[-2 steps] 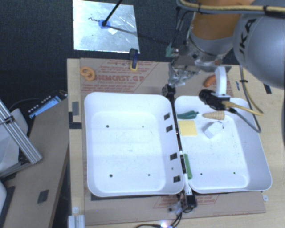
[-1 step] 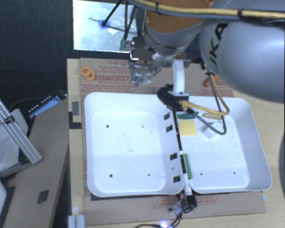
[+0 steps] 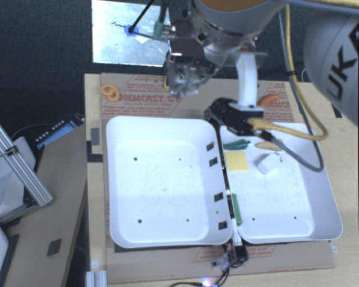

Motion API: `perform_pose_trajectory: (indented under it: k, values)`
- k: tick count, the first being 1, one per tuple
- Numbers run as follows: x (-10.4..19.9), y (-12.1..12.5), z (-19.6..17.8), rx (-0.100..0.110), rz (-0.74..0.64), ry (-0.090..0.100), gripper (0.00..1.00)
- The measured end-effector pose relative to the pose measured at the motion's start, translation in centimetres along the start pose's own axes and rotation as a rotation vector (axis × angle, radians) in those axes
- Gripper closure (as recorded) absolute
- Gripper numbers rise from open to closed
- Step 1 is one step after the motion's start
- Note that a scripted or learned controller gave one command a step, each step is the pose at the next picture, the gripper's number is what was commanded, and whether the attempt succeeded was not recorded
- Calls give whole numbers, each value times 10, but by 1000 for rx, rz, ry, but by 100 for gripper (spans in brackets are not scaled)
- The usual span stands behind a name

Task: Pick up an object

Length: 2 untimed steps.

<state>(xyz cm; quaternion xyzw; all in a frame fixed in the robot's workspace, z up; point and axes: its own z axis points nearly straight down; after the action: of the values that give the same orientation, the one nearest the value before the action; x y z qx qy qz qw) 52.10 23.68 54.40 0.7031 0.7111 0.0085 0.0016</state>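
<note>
while the fingers (image 3: 182, 84) hang past the far rim of the left bin (image 3: 112, 168), their opening impossible to tell, a straight drop would likely miss the yellow square (image 3: 236, 162) in the right bin (image 3: 328, 216).

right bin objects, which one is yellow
The flat yellow square beside the right bin's inner wall. The white block next to it and the green piece behind it differ in colour.

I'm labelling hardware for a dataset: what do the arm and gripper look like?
The arm is pale grey with black lettering and an orange band above the wrist. The gripper is bare silvery metal; a yellow cable runs alongside.
</note>
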Motion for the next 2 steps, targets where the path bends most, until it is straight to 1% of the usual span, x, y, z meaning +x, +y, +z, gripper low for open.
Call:
perform_pose_trajectory:
  k: [1,2]
  values:
    - [-32,-36,8,13,11,-8,100]
    - [-98,-21,8,12,16,-10,100]
